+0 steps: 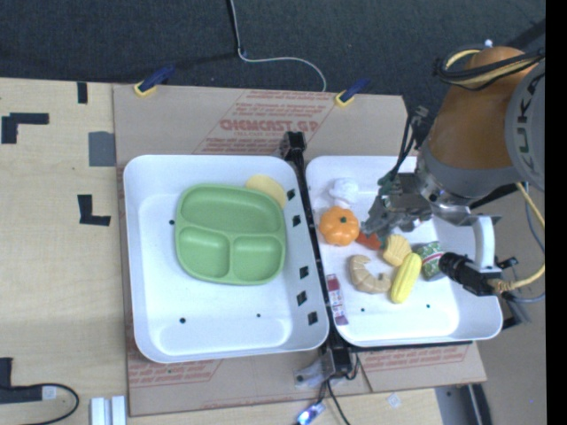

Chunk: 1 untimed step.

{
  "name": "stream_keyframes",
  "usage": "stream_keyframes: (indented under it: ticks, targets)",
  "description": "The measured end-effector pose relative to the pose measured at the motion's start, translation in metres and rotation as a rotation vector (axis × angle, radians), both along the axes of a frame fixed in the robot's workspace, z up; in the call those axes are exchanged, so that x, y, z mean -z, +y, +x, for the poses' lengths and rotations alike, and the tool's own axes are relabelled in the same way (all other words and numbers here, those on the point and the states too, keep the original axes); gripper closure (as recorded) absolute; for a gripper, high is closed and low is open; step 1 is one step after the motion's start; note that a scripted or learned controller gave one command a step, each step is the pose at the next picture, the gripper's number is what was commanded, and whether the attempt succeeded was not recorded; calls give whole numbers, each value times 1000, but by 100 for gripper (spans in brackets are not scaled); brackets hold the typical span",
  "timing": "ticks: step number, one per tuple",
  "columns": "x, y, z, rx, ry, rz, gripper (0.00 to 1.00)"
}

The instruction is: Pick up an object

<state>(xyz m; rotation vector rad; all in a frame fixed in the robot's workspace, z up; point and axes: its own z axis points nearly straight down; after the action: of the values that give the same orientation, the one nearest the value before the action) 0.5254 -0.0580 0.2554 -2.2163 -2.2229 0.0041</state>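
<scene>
The right bin (443, 321) holds several small toy foods: an orange pumpkin (338, 226), a yellow corn cob (405, 276), a tan croissant-like piece (367, 274), a yellow-orange wedge (395, 248), a white piece (341, 189), a green-wrapped item (429, 258) and a small red piece (369, 240). My gripper (383, 222) hangs low over the middle of this bin, just right of the pumpkin and above the red piece. Its dark body hides the fingertips. Nothing is visibly between the fingers.
The left bin (151, 237) holds a green divided plate (230, 234) with a pale yellow object (266, 187) at its upper right edge. A black divider (306, 237) runs between the bins. A small red-and-white packet (334, 290) lies near the right bin's left wall.
</scene>
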Motion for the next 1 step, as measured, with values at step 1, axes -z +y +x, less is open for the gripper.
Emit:
stream_keyframes:
  ticks: [1]
  targets:
    - [76, 59, -16, -3, 6, 2, 100]
